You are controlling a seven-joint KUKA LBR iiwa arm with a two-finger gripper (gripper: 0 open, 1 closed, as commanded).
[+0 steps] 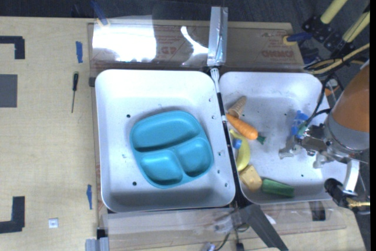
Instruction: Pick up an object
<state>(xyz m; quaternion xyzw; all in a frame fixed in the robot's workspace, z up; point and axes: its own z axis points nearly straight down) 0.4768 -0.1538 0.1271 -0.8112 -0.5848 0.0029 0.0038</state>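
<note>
- Two white bins sit side by side on the bench; the left bin [111, 97] holds a blue divided plate [170, 147] lying flat in its middle, well away from the arm's side
- Every graspable toy food item is crowded along the left wall of the right bin [276, 88], pressed against the divider: an orange carrot [242, 126] lying at a slant, a brownish cone-like piece [237, 105] just above it, a yellow banana [242, 156] below, a tan piece [250, 177] and a green cylinder [277, 187] near the front edge
- That clustering looks like things having slid to the low side, which leaves the bin's middle bare
- The arm comes in from the right, and its gripper [299, 147] hangs over the right-hand part of that bin, well apart from the food pile
- From this angle I cannot tell whether the claw is spread or pressed together
- Nothing appears to be lifted off the bin floor, so I judge the pick not yet made; the carrot or green cylinder seems the nearest candidate
</note>
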